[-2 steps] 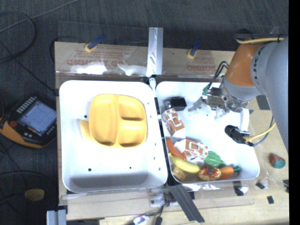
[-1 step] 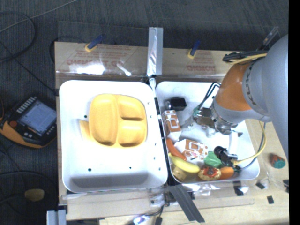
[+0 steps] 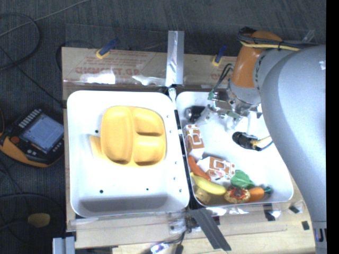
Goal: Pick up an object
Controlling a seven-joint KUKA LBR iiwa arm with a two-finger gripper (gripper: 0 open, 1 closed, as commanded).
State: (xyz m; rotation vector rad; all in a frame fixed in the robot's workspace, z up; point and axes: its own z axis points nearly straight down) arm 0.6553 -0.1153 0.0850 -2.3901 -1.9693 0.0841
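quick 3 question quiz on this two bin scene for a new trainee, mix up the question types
1. True or false: the yellow divided tray lies in the left bin.
2. Multiple choice: where in the right bin are the banana and the other toy foods piled? A) far end B) near end C) spread evenly
3. Fill in: the arm's pincer is above the ____ end of the right bin.

Key: 1 true; 2 B; 3 far
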